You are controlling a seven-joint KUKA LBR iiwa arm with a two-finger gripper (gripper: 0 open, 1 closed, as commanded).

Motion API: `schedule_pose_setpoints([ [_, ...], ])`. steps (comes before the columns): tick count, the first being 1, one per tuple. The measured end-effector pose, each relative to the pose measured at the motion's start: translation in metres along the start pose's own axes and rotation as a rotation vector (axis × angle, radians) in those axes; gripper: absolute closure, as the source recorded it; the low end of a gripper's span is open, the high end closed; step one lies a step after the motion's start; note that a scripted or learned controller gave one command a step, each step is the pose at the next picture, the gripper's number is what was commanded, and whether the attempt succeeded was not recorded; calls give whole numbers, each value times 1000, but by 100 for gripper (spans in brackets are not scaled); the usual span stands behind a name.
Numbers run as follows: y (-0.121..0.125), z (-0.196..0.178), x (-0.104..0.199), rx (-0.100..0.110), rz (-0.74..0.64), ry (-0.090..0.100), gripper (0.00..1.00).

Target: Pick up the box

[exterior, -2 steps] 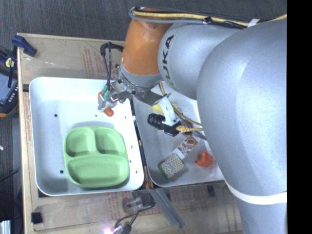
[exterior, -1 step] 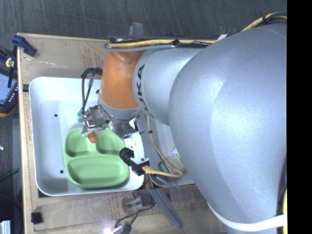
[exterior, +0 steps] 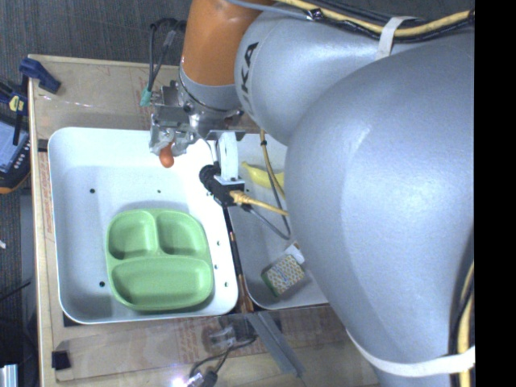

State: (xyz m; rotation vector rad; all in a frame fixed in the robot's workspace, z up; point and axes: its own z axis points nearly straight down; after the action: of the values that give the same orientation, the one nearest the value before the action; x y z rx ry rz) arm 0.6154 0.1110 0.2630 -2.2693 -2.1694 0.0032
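Note:
The box (exterior: 284, 274) is small, with a speckled tan and grey face and a white end. It lies tilted in the right bin (exterior: 256, 297), near that bin's front left corner, at the edge of the big grey arm. My gripper (exterior: 165, 145) hangs over the back edge of the left bin (exterior: 64, 216), far from the box. A small orange-red thing (exterior: 166, 159) sits right at the gripper's tip, and whether it is held is unclear.
A green divided plate (exterior: 160, 259) fills the front of the left bin. A yellow thing (exterior: 263, 176) lies at the back of the right bin, partly hidden by the arm. The arm covers most of the right bin.

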Motion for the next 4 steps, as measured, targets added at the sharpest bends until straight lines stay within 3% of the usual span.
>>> schedule_pose_setpoints([
  [1, -22, 73, -68, 3, 13, -1, 100],
  [2, -19, 71, -116, 5, -187, 0, 100],
  [3, -38, 74, -213, 3, -449, 1, 100],
  [4, -45, 17, -162, -2, 26, 0, 100],
])
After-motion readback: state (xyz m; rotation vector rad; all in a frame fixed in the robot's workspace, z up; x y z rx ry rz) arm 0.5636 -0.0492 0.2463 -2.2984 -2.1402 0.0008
